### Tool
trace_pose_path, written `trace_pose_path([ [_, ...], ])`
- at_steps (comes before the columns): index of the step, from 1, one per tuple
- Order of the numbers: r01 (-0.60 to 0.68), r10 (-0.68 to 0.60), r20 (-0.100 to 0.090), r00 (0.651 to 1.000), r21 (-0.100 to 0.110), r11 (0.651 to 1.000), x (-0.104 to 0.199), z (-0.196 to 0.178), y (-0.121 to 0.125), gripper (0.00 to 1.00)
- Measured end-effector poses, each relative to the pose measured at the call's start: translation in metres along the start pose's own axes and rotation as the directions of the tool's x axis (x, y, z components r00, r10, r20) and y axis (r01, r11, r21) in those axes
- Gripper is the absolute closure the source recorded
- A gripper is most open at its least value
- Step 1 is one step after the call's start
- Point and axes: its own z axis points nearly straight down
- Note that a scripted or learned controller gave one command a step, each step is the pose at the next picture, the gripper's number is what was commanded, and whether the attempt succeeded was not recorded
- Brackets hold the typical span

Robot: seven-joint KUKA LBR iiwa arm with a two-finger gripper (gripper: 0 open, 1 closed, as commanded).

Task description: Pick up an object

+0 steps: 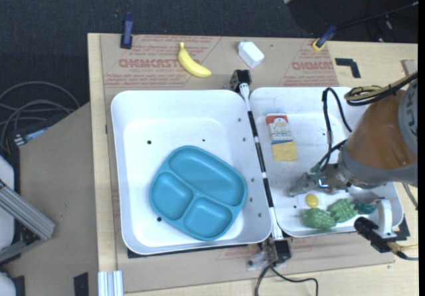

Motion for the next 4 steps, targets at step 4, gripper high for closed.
trace_pose_path([
  [4, 0.000, 0.000, 0.001, 1.000, -0.001, 1.000, -0.040, -0.001, 0.101, 0.00],
])
